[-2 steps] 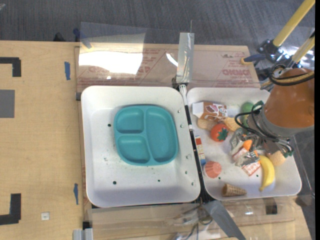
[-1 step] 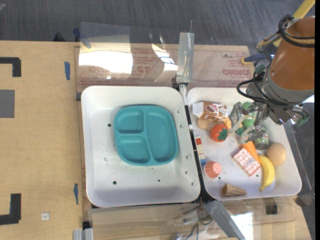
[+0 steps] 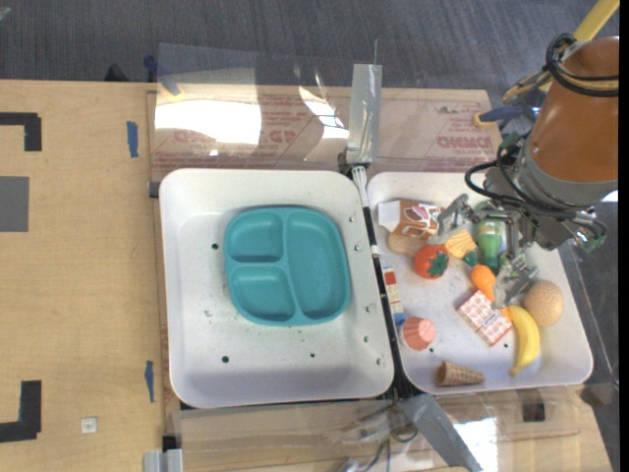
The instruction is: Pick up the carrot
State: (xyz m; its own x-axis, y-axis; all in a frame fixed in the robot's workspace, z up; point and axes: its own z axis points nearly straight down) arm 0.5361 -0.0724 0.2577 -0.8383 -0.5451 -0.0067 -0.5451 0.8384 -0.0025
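Observation:
The carrot [image 3: 483, 282] is a short orange piece with a green top, lying in the middle of the right bin [image 3: 565, 372]. My gripper [image 3: 488, 247] hangs over that bin just above the carrot, and it looks open. One finger [image 3: 456, 213] points up-left and the other [image 3: 515, 271] lies just to the right of the carrot. A green toy [image 3: 488, 234] sits between them. Nothing is lifted.
Crowded round the carrot are a red tomato [image 3: 429, 261], a yellow wedge [image 3: 459, 245], a checkered wafer [image 3: 485, 319], a banana [image 3: 526, 338], a tan egg [image 3: 543, 303], a pink cup [image 3: 418, 332] and a cone [image 3: 459, 373]. The left bin [image 3: 187, 362] holds a teal divided plate [image 3: 288, 264].

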